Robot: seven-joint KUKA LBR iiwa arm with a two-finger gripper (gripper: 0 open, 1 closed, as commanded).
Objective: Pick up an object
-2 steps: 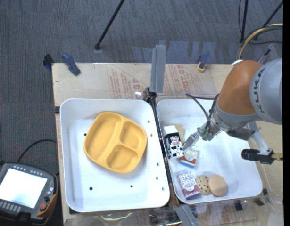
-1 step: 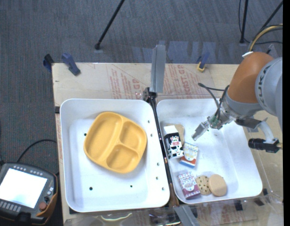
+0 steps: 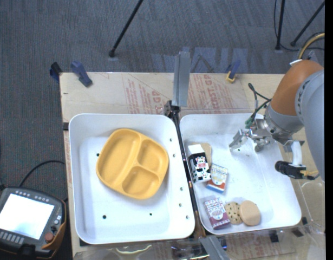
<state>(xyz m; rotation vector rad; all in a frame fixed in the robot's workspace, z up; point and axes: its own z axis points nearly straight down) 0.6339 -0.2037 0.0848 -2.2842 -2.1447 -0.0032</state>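
**Nothing lifted yet: claw over bare floor of the right bin**

The claw point(image 3: 243, 141) is seen low at about 1 o'clock in the right bin point(image 3: 274, 199), spread open, with nothing held between its tips. The candidates lie apart from it: a cow-print carton point(image 3: 199, 166) at 9 o'clock, a snack packet point(image 3: 217, 177) near centre, cookies point(image 3: 243, 212) at 6 o'clock. A yellow plate point(image 3: 133, 163) sits in the left bin point(image 3: 85, 199). The grasp is judged not yet made; choosing, closing and lifting remain.

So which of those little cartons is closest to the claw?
The small red and white carton, lying mid-bin. The cow-print carton sits further left of the claw, and the maroon packet lies lower down.
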